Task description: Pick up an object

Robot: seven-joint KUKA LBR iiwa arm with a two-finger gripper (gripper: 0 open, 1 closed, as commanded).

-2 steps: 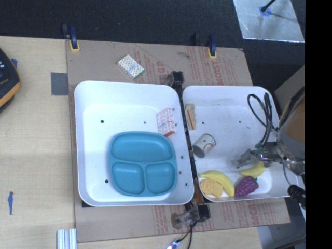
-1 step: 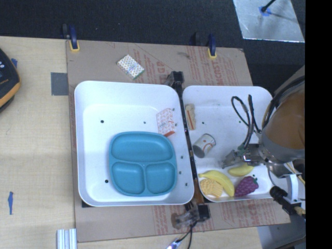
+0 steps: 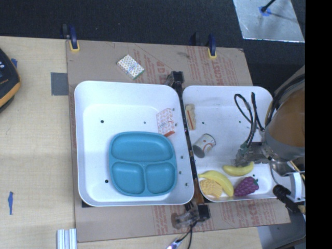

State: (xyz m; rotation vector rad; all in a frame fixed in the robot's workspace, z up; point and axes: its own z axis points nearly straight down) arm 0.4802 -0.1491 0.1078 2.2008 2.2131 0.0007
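Target object: the small banana (image 3: 238,168) in the right bin (image 3: 218,95), lying near the bin's right front area.
Long axis: runs roughly left to right across the view, with a slight upward curve at the right end.
End effector (image 3: 248,153): sits just above and behind the small banana, at the banana's right half; the grey metal parts appear to touch or nearly touch it.
End effector state: cannot be told; the arm's body covers the working end.
Key relation: the small banana lies directly below and slightly left of the end effector, so the coming move is judged to be a short descent, not a sideways travel.
Grasp note: a grip across the banana's short width, at right angles to its long axis, is judged the workable one.
Arm (image 3: 288,123): enters from the right edge, with black cables (image 3: 248,113) looping over the right bin.
Near neighbours: a bunch of grapes (image 3: 246,186) just in front; a larger banana (image 3: 218,180) to the front left; a cup (image 3: 204,144) on its side further left.
Left bin (image 3: 88,95): holds a blue divided tray (image 3: 142,163) and a small packet (image 3: 166,121).
Bench (image 3: 31,139): carries both bins on a cardboard sheet (image 3: 155,61).
Risk: the grapes sit close, so a descent that drifts forward may catch them instead.
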